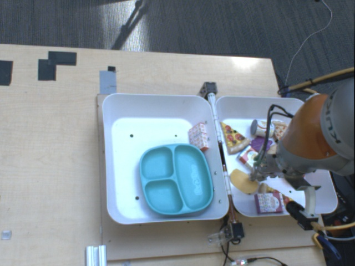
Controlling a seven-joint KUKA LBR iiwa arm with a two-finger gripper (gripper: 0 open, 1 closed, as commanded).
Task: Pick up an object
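Arm masks right bin's contents
The arm (310,143) hides much of the right bin (244,206); its claw's fingertips are indiscernible among the toys.

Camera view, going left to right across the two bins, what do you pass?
Blue divided plate → small pink-and-white packet → pizza slice toy → orange-banded arm.

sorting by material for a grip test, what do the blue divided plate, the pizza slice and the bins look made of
Blue divided plate: likely moulded plastic or silicone; even colour, rounded rims, soft sheen.
Pizza slice: seems a toy, probably plastic or rubber; flat bright colours, too small to be sure.
Left bin and right bin: smooth white plastic by the look; thin rounded walls, slight gloss.
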